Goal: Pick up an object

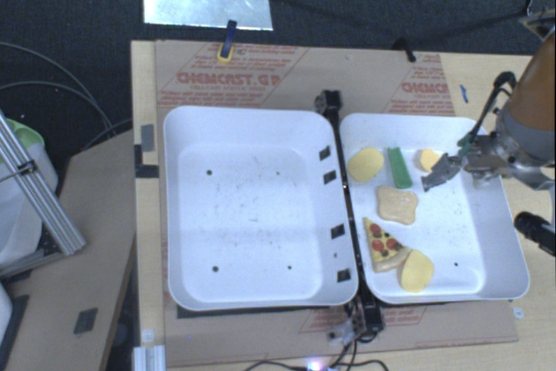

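Observation:
The right bin (499, 252) holds several toy foods. A yellow round piece (366, 162) lies at its back left, with a green stick (399, 167) beside it. A small yellow piece (427, 159) sits just behind my gripper (437, 174). My gripper hangs over the bin's back middle, reaching in from the right, and nothing shows in its grip. A pale toast slice (397, 206) lies a little in front and to the left of it. A pizza slice (383, 243) and a yellow oval (417, 271) lie near the front.
The left bin (187, 130) stands beside the right one, with a black divider bar (346, 213) between them. A cardboard sheet (287, 74) lies under both bins. A metal frame (35, 187) stands at the far left.

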You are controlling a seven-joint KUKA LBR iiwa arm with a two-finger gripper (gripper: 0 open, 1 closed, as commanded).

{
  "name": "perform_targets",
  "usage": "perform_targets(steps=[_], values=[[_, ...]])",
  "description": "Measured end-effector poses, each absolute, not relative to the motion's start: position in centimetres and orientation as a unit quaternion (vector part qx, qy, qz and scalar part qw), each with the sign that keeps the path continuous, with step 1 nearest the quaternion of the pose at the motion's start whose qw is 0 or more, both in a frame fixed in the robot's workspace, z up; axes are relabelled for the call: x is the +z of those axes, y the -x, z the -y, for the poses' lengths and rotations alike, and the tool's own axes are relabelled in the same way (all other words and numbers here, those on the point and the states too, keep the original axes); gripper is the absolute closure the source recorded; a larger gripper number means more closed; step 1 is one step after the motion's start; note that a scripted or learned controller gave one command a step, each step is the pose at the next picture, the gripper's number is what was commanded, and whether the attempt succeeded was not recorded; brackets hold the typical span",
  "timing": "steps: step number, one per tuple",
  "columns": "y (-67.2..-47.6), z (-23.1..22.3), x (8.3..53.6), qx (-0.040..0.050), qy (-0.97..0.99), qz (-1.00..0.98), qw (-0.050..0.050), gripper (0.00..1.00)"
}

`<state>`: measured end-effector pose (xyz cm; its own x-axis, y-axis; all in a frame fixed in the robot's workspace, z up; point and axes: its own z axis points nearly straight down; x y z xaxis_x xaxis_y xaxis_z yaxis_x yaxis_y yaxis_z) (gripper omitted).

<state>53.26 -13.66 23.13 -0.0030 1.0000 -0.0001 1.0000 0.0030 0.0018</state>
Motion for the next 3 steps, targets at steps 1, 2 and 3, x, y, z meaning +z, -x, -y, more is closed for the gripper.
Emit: perform_targets(steps=[1, 2, 3], values=[[-56.9, 8.2, 9.8, 0.0003, -0.704, -0.710, -0.002, 0.00], [-60.8, 17.4, 8.5, 0.0004, -0.708, -0.706, 0.004, 0.00], [-64.7, 11.5, 8.8, 0.0018, -0.704, -0.710, 0.002, 0.00]])
